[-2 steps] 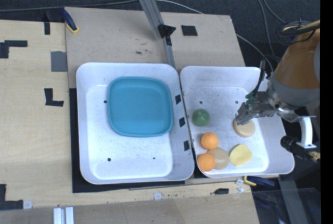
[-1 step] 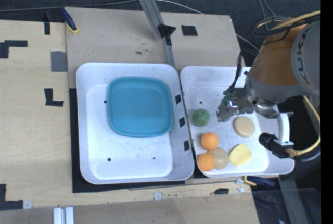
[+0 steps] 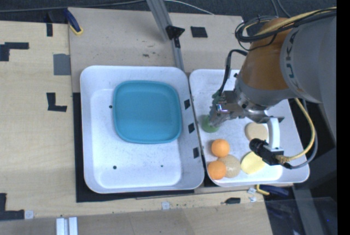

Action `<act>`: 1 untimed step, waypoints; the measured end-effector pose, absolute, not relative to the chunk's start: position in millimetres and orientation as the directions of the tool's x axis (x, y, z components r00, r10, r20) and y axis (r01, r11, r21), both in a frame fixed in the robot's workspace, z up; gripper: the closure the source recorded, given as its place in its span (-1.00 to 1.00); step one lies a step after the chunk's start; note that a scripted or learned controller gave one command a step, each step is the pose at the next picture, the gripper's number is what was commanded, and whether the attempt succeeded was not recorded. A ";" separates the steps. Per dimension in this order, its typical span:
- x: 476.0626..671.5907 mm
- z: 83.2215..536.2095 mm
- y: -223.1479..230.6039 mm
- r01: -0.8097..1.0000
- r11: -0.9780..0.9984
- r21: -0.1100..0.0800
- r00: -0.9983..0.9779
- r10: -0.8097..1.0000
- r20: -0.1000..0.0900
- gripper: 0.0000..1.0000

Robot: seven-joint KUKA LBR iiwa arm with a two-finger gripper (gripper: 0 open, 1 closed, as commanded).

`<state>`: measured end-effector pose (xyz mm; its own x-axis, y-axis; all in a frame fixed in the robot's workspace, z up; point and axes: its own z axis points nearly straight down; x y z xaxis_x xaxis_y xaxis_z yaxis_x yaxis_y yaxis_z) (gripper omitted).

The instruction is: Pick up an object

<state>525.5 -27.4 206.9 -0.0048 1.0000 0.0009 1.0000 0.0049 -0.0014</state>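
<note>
Two bins, gripper low over a green object

Two shallow white bins sit side by side on the bench. A blue square plate (image 3: 146, 111) lies in the left bin (image 3: 95, 135). The arm reaches into the right bin (image 3: 292, 174), its gripper (image 3: 217, 113) down at a small green object (image 3: 209, 124) near that bin's left wall. Whether anything is held, or how wide the gripper stands, cannot be told from this angle. Just below lie two orange balls (image 3: 220, 148) (image 3: 216, 169), a beige round piece (image 3: 231, 165) touching the lower ball, a yellow piece (image 3: 251, 163) and a cream piece (image 3: 256, 131).
</note>
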 end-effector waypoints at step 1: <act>526.4 218.5 25.7 1.000 0.005 0.000 -0.005 1.000 0.001 1.00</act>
<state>526.4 25.7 218.5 -0.0050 1.0000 0.0011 1.0000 0.0050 0.0000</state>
